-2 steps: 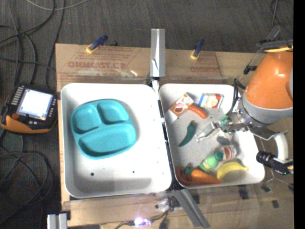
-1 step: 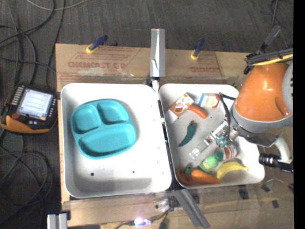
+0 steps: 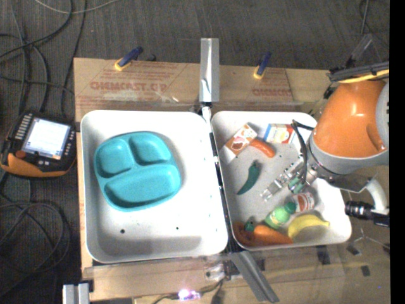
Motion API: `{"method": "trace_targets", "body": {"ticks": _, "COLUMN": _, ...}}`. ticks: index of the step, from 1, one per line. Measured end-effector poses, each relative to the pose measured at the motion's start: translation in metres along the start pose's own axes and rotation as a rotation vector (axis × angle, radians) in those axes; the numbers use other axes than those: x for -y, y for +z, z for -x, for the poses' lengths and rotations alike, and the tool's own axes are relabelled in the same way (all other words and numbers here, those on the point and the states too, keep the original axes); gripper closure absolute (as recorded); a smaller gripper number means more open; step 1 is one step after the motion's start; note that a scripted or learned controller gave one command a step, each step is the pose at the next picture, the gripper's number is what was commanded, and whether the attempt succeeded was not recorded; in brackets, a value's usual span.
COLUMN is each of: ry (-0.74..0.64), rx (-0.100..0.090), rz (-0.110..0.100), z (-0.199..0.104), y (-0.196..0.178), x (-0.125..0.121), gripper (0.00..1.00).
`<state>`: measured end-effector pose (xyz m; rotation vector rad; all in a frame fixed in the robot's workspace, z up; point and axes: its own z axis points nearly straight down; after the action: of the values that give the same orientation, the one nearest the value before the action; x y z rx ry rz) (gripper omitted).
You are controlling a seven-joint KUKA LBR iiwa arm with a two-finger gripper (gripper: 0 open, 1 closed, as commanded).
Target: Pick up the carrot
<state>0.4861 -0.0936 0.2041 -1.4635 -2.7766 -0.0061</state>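
Faint red lettering reading "CHEMCAST GP" stands on the brown protective sheet point(image 3: 136, 84) behind the left bin, far from the gripper. A similar red print at the sheet's right part, nearer the arm, is too blurred to read.

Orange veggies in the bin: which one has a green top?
The carrot at the right bin's front edge, beside the banana. The other orange one, farther back, has none.

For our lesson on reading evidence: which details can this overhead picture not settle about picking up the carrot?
- Orange carrot: right end tucked behind the yellow banana.
- Small boxes' labels: too small to read.
- Grey arm: cut off by the right edge.
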Motion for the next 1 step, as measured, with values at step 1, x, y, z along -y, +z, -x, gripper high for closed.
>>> {"method": "trace_targets", "body": {"ticks": 1, "ry": -0.142, "rx": 0.002, "rz": -0.004, "z": -0.0089, "y": 0.0052, "x": -0.0219, "gripper": 1.00}}
